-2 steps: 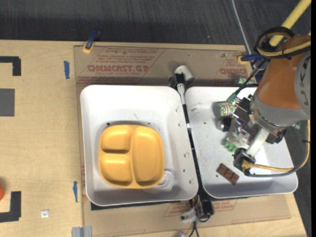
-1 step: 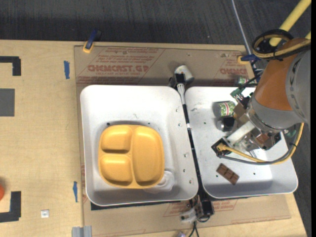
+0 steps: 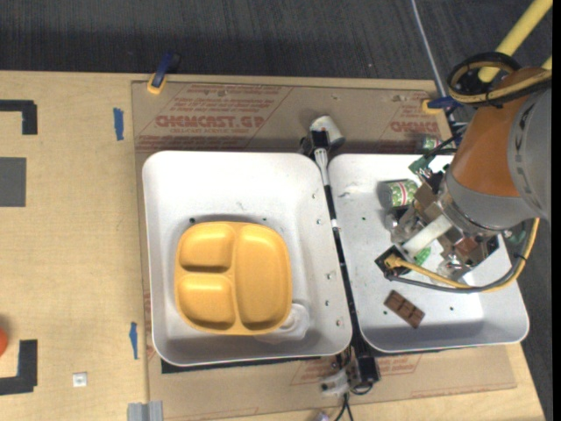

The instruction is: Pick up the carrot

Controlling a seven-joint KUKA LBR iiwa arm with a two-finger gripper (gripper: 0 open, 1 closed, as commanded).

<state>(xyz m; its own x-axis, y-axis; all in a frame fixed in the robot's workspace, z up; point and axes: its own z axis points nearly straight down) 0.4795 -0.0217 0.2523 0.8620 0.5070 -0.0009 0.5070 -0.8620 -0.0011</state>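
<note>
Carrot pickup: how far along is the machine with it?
Done: the arm is positioned over the right bin. In hand: its claw sits low among the clutter, between a green can and a brown block. Left: the arm hides what is under it, so I cannot tell whether a carrot is gripped. Grasping and lifting still look undone.

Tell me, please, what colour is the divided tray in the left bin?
Yellow-orange all over; the divided tray shows plainly in the camera view, lying in the left bin.
</note>
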